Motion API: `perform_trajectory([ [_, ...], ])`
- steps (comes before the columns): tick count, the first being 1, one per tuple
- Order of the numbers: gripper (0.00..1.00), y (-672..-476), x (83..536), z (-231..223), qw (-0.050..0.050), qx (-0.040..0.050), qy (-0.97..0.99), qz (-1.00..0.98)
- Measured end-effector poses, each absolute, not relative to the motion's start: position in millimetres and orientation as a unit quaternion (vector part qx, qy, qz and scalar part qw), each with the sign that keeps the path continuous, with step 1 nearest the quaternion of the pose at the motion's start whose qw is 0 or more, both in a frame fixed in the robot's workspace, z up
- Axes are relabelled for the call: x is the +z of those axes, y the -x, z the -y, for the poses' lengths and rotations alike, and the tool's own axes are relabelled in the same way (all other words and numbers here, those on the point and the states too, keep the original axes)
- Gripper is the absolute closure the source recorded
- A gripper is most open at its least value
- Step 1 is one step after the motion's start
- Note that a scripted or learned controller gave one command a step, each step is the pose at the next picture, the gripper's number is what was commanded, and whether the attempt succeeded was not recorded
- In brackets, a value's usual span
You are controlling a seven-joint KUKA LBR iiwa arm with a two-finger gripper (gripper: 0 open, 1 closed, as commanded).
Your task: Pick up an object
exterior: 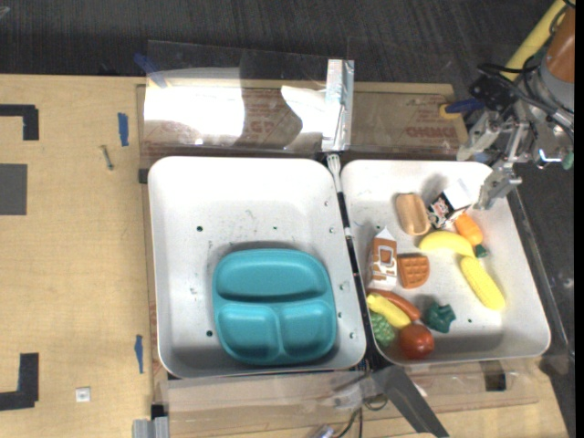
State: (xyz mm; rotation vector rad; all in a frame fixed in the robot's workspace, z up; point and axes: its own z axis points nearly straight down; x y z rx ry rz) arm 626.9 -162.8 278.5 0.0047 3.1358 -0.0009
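Several toy foods lie in the right bin [520, 336]. Among them are a tan bread roll [411, 213], a small black and white packet [442, 208], an orange carrot [469, 227], a banana [444, 242], a long yellow piece [482, 282], a waffle [413, 270], a brown and white carton [384, 255], a red tomato [416, 339] and a green piece [441, 317]. My gripper [499, 179] hangs over the bin's far right corner, just right of the packet and above the carrot. Nothing shows in its grasp.
The left bin [182, 199] holds a teal divided plate [273, 306] at its near side. A clear plastic sheet and cardboard [246, 108] stand behind both bins. Cables and arm parts [511, 80] crowd the far right.
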Motion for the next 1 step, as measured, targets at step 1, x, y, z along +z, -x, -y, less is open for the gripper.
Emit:
perform_trajectory([
  [1, 0.0, -617.5, 103.0, 175.4, 0.005, -0.0008, 0.009, -1.0],
])
